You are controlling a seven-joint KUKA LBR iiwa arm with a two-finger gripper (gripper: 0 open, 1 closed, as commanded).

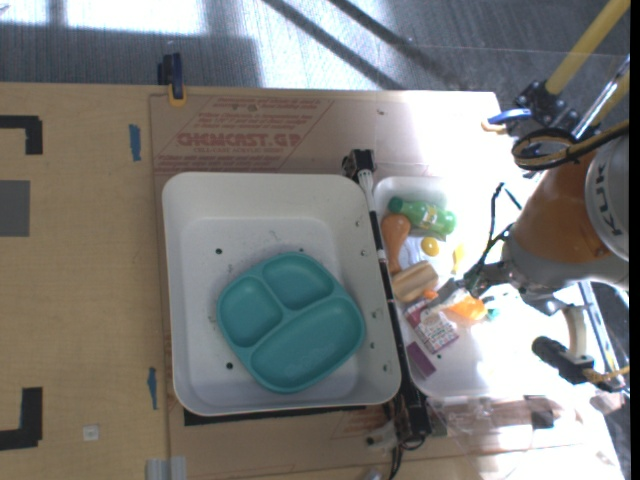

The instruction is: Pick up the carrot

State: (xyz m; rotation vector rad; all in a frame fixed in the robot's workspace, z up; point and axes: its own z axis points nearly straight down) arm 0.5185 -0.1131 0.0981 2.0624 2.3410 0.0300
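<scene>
The counter point(80, 268) is tan board with black corner marks and strips of blue tape, and it runs past the left bin point(190, 268) on every side but the right. That bin is the landmark here: a shallow white tray, its floor carrying a teal plate point(290, 320) with three compartments, set a little toward the bin's lower right.

The arm point(570, 233) stands well to the right of the left bin, grey with an orange band, cables looping above it. The right bin point(460, 363) touches the left bin's right wall along a black seam; it is washed out by strong light, so its far rim is hard to trace.

Inside it, just right of the left bin's upper right corner, lies a green bottle point(422, 215) with a yellow spot below it. The carrot point(396, 238) lies beside the shared wall, just under the bottle, orange and pointing down the bin. Below it, still close to that wall, sits a tan bread-like piece point(413, 281), and lower again a packet point(436, 332) with red and white print.

The hand point(466, 293) hangs over the right bin, further from the left bin than the bread piece, with a small orange thing point(466, 311) just under it. Whether its fingers are apart or together I cannot tell, and the carrot lies apart from it, up toward the bottle.
</scene>
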